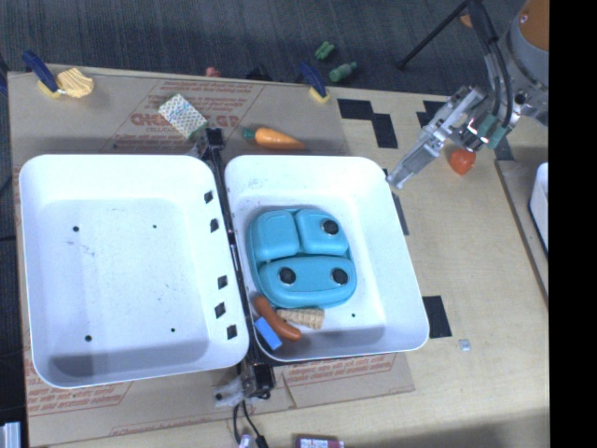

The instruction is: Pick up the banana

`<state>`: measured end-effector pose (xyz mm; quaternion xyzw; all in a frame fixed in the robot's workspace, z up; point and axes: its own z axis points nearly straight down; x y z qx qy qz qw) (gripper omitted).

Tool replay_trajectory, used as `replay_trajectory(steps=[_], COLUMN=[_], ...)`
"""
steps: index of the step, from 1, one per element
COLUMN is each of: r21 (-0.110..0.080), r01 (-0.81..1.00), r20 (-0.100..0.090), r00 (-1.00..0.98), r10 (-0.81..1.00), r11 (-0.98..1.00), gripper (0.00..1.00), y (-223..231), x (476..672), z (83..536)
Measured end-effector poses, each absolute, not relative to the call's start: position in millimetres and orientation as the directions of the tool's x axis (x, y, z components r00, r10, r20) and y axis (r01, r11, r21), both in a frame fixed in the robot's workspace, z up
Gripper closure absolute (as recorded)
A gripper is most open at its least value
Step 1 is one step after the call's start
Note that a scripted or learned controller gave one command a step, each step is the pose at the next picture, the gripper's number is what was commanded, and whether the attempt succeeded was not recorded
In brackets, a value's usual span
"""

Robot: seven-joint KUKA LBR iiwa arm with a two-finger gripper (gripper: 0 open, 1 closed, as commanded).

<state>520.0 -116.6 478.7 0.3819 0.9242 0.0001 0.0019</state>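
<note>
Claw: the claw [403, 170] hangs at the upper right corner of the right bin, fingers pointing down-left toward the bin rim; whether it is released or clenched cannot be told. Nothing is seen between its fingers.
Arm: the grey arm [485, 110] enters from the upper right, with cables running along it; an orange-red round object [461, 161] shows just beside the wrist.
Right bin: the right bin [396, 278] holds a large blue moulded toy [300, 258] with 3 dark spots, lying near the bin's centre.
Items below the toy: a small orange-red sausage-shaped piece [276, 321], a blue block [268, 336] and a tan ridged piece [305, 318] lie together at the near edge, touching the blue toy's lower side.
Banana: no item can be identified with confidence as the banana; a yellowish object [76, 84] lies on the bench at the far upper left, well apart from the claw.
Left bin: the left bin [56, 250] sits just beside the right bin, their rims touching.
Bench: a toy carrot [273, 138] lies on the bench [466, 278] just behind the right bin; a patterned packet [183, 114] lies behind the left bin.
</note>
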Motion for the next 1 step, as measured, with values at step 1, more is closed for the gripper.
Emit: replay_trajectory(steps=[1], r21=[0.0], r01=[0.849], r20=[-0.005], r00=[-0.528], r10=[0.849], r11=[0.528], gripper=[0.0], y=[-183.5], x=[476.4], z=[543.4])
